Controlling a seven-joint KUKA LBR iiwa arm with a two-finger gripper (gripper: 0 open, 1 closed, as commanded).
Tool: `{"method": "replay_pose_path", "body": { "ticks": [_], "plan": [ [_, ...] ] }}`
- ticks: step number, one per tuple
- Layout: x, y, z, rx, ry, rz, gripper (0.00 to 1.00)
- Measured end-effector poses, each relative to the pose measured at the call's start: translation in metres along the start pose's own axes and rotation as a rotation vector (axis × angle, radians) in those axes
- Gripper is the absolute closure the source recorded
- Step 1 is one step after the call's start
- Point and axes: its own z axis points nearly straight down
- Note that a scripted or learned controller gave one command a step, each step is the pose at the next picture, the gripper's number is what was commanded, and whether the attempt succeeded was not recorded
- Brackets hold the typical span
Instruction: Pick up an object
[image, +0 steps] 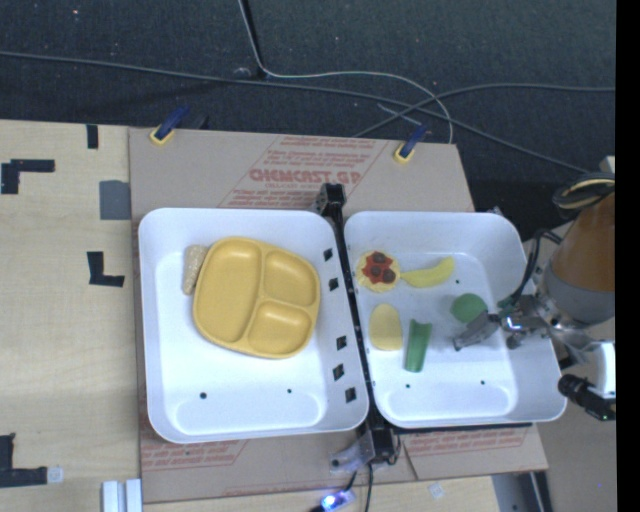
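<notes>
The right bin (500, 400) holds several toy foods. A small round pizza piece (378, 268) and a yellow banana (429, 273) lie near its far side. A pale yellow lump (386, 326) and a green stick-shaped piece (416, 343) lie in the middle. A green round piece (468, 306) sits further right. My gripper (476, 333) reaches in over the bin's right wall and hangs low, just below and right of the green round piece. Nothing is seen held in it.
The left bin (240, 410) holds a yellow divided plate (256, 297) with a beige slab (192, 268) at its left edge. A black divider (345, 300) runs between the bins. The arm's orange band (590, 245) is beyond the right bin's wall.
</notes>
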Motion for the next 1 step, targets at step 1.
{"method": "replay_pose_path", "body": {
  "ticks": [1],
  "plan": [
    [0.0002,0.0006,0.0474,-0.008,-0.004,0.000,0.00]
  ]
}}
